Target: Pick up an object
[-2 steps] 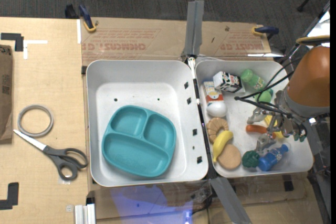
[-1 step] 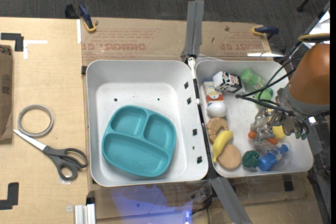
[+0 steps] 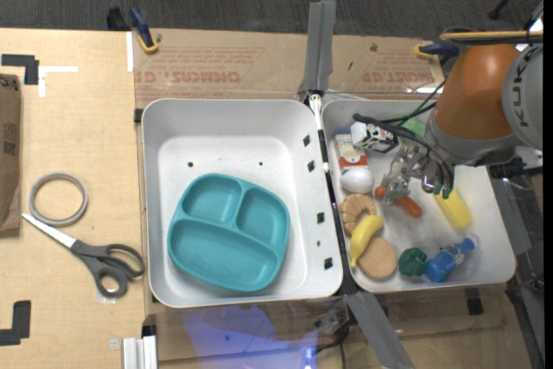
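Note:
My gripper (image 3: pixel 404 181) hangs low inside the right bin (image 3: pixel 492 229), near its middle. Just below it lies a small orange carrot-like piece (image 3: pixel 409 206). A white egg (image 3: pixel 356 179) sits to its left and a yellow corn cob (image 3: pixel 454 208) to its right. Along the bin's left and front sides lie a brown pretzel-like piece (image 3: pixel 355 207), a banana (image 3: pixel 364 237), a round tan cookie (image 3: pixel 378 259), a green toy (image 3: pixel 412 261) and a blue bottle (image 3: pixel 449 258). A small red and white carton (image 3: pixel 349 150) rests at the back left. Nothing shows as held.
The left bin (image 3: pixel 216 130) holds a teal divided plate (image 3: pixel 229 231). On the wooden bench to the left lie scissors (image 3: pixel 91 253) and a tape roll (image 3: pixel 58 198). The arm's orange band (image 3: pixel 479 95) looms over the right bin's back right corner.

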`<state>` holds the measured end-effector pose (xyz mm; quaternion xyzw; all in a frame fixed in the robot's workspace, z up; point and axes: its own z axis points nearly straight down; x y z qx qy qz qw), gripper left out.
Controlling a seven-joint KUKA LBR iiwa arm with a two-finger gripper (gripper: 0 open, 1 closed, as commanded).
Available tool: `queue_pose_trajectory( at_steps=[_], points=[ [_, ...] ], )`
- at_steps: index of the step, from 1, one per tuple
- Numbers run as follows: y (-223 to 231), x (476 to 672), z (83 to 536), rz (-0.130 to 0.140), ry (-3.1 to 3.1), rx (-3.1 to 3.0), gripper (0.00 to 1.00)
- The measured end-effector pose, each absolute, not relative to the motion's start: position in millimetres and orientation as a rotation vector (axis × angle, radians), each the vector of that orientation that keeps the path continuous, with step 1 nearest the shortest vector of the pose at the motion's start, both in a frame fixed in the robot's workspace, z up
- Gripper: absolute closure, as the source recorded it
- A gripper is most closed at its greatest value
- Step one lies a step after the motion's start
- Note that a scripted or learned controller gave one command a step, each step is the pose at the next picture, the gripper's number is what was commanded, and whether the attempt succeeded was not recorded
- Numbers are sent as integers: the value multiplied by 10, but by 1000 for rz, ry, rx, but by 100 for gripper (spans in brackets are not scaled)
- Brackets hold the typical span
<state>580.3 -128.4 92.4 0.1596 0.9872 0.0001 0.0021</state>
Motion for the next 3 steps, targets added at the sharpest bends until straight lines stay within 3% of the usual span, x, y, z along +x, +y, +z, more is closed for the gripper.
queue_pose_trajectory(
  at_steps=[1, 2, 3],
  points=[
    [-588, 5949, 2358, 0, 3091, 548, 100],
    [-386, 5271, 2208, -1, 3049, 758, 100],
    [40, 5101, 2421, -1, 2936, 1113, 100]
  ],
)
